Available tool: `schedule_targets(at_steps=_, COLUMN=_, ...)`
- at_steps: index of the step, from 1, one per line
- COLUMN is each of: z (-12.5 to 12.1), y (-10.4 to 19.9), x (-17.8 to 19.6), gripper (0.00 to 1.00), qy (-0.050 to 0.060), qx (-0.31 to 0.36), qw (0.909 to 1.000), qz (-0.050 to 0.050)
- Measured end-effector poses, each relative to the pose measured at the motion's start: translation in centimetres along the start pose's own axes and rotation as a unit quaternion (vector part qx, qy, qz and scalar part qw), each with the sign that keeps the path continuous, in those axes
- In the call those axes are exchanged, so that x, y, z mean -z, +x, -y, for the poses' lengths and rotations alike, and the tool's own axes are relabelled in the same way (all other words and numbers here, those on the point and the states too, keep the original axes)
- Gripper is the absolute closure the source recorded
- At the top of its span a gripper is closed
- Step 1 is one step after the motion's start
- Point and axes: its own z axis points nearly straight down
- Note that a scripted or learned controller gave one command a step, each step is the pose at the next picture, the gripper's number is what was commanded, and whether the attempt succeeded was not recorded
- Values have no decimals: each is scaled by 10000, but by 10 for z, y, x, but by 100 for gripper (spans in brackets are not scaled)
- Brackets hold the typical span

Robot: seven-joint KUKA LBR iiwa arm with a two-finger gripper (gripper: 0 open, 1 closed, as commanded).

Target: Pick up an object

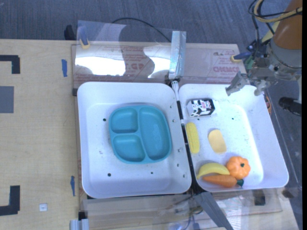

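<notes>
Step in hand: approach; nothing is lifted yet, judging by the pincer [247, 83] hanging over the far right edge of the right bin [256, 128].
Pincer state: two grey fingers show splayed apart, with nothing between them.
Candidate objects: all lie in the right bin; the black-and-white carton [200, 107] is closest to the pincer, at the far left of that bin.
Doing it well: I would pick a thing lying apart, such as the carton or the pale yellow piece [217, 141], and come straight down on it.
Risk: the banana [212, 169], carrot [221, 180] and small pumpkin [238, 167] touch in the near corner, so a grasp there may slip.
Count: two bins; one teal divided tray [140, 133] in the left bin [91, 143]; one corn cob [192, 137]; six graspable items in all.
</notes>
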Motion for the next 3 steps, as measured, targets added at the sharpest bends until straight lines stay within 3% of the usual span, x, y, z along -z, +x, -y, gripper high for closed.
schedule_targets(at_steps=1, z=78, y=40, x=-148, gripper=0, qy=40, qx=-9, qw=10000, qz=-4)
schedule_targets(at_steps=2, z=103, y=17, x=-171, gripper=0, qy=-32, qx=53, qw=10000, qz=2)
schedule_targets(at_steps=3, z=33, y=-10, x=-172, gripper=0, qy=-31, qx=-221, qw=9998, qz=11)
